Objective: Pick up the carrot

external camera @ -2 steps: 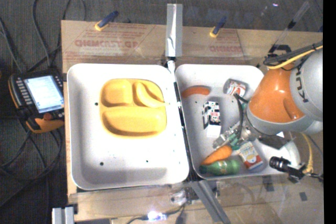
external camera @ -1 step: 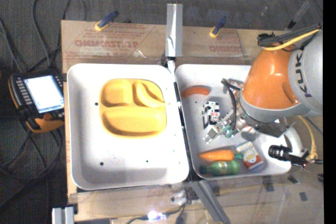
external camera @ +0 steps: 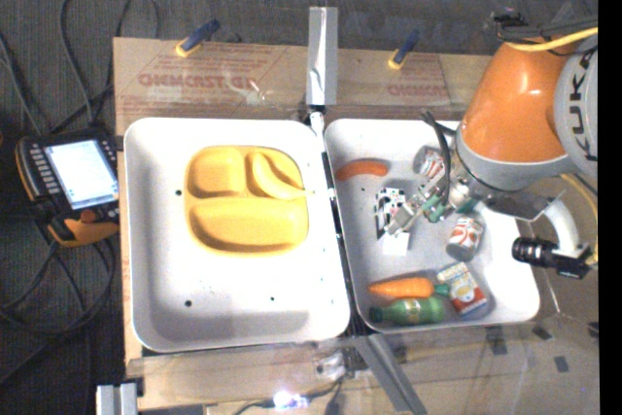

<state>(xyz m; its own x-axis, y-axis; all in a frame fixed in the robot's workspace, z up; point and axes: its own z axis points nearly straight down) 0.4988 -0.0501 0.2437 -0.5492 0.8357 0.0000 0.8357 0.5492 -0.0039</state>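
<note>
Carrot (external camera: 400,288) lies near the front edge of the right bin (external camera: 505,306), long axis running left-right, thick end toward the juice carton (external camera: 465,289), touching the green bottle (external camera: 413,310) just below it. My gripper (external camera: 403,212) sits farther back in the bin, w/ jaws spread & nothing between them, so carrot's straight toward the front. Smooth, tapered, orange plastic, prob. slippery. Yellow tray (external camera: 248,199) in left bin.
</note>
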